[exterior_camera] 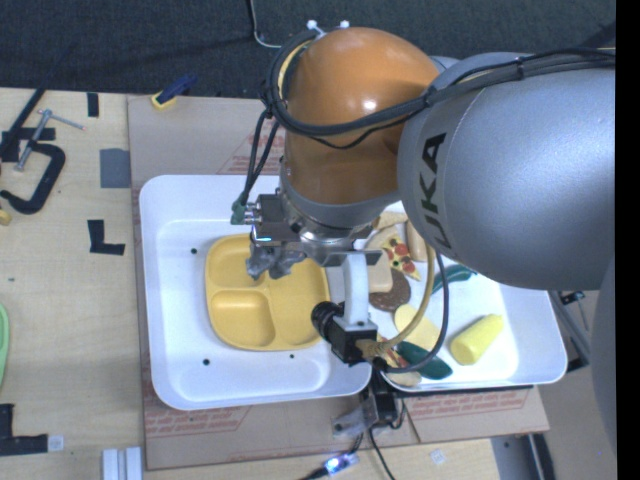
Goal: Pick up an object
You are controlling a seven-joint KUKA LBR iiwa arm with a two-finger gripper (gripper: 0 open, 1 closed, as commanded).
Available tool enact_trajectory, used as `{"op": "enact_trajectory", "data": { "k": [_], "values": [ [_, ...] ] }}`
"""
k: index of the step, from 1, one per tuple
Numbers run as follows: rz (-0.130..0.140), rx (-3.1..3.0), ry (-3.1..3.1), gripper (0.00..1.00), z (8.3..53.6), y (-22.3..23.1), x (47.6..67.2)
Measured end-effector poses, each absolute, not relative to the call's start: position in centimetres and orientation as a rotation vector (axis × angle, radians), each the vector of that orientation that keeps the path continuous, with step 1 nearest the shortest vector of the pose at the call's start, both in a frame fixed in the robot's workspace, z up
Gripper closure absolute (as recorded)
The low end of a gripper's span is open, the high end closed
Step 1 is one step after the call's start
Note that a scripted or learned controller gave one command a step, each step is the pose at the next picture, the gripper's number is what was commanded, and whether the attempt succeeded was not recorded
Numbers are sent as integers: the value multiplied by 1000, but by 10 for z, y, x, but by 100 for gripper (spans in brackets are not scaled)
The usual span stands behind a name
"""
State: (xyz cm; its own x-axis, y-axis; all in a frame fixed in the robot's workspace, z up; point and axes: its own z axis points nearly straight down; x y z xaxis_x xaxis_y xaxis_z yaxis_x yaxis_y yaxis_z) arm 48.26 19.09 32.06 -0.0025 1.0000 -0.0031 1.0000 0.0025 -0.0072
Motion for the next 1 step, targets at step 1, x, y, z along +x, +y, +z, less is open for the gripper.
{"op": "enact_trajectory", "data": {
  "k": [1],
  "values": [
    [20, -2214, -2222, 100, 208, 223, 500]
  ]
}}
